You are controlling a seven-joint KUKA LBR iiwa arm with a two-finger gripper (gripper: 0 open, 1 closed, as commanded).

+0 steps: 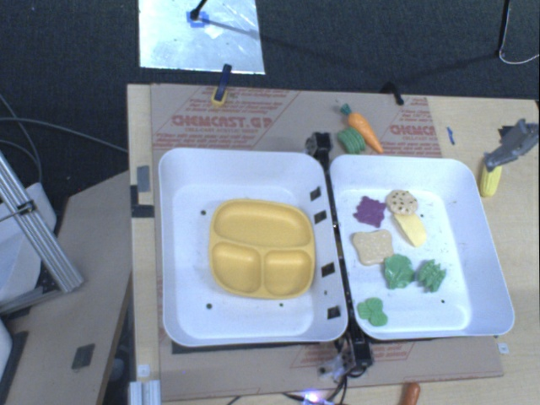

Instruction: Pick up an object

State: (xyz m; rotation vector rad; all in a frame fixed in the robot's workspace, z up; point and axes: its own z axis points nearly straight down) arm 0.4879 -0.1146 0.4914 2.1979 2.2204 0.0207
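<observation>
Gripper [516, 137] at right edge, above the right bin [481, 226], carries nothing; finger gap cannot tell. Toy foods lie below-left of it: cookie [402, 201], cheese wedge [412, 229], broccoli [397, 271]. Pick not started, everything left

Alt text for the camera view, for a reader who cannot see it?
Two shallow white bins sit side by side: the left bin holds a yellow three-compartment tray, the right bin small toy foods including a purple piece and green broccoli. A toy carrot lies behind them.

bins [253, 163]: 2 | yellow tray [260, 248]: 1 | green toy foods [398, 271]: 3 in right bin | cookie [402, 201]: 1 | carrot [364, 128]: 1
</observation>
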